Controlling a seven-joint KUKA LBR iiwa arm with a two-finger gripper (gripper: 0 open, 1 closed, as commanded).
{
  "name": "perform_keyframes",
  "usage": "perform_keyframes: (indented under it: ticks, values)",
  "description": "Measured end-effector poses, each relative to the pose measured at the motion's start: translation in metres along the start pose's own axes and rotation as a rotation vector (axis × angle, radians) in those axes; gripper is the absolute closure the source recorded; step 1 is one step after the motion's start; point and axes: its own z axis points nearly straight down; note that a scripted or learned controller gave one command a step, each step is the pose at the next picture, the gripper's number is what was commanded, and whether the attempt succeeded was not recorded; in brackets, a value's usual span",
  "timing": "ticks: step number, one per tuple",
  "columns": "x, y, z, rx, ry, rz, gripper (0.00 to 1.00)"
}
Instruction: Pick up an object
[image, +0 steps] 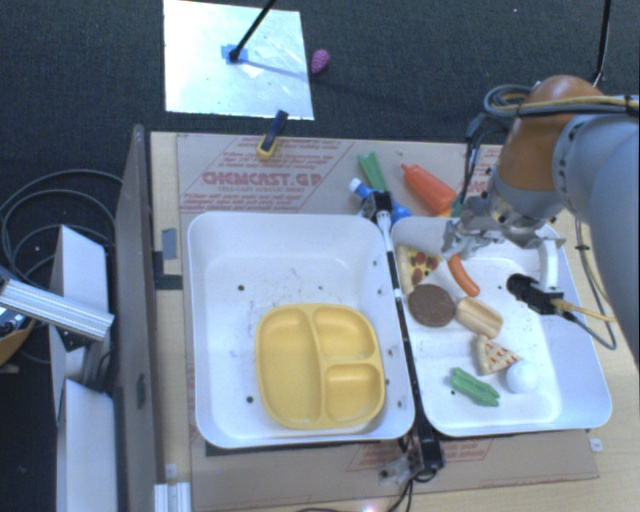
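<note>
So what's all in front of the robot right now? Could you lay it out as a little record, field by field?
left bin: holds a yellow divided tray
right bin: toy foods, namely pizza slice, brown round patty, bread roll, orange sausage, wedge, white egg, green bean pod
behind the bins: carrot and a green piece lying on the cardboard
gripper: low over the far left part of the right bin, by the sausage
held: nothing that I can make out
</note>
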Motion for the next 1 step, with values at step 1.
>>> perform_keyframes:
  ticks: [1]
  values:
    - [0.0384,-0.0285,-0.0494,0.002,-0.001,0.004,1.00]
